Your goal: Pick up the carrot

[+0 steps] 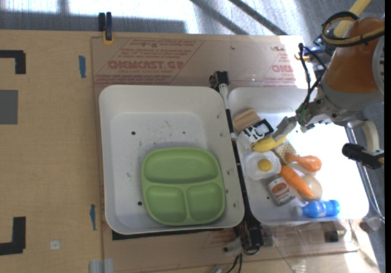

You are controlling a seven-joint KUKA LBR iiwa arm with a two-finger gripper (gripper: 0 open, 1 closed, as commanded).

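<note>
Two white bins sit side by side on my desk. In the left bin I see a green plate with three compartments, lying toward the near side. The right bin holds the small things.

My arm reaches in from the right, and its tool is low over the far left part of the right bin. The tool points left and toward the near side, and its tip is at the yellow banana, touching it or just above it. I cannot tell how far the tool is open, because the tip is small and partly in the glare.

The carrot lies in the middle of the right bin, slanted, well apart from the tool. Just beside it are a fried egg on the left, a small can on the near left, and a blue bottle on the near side. A brown block lies at the far left corner.
</note>
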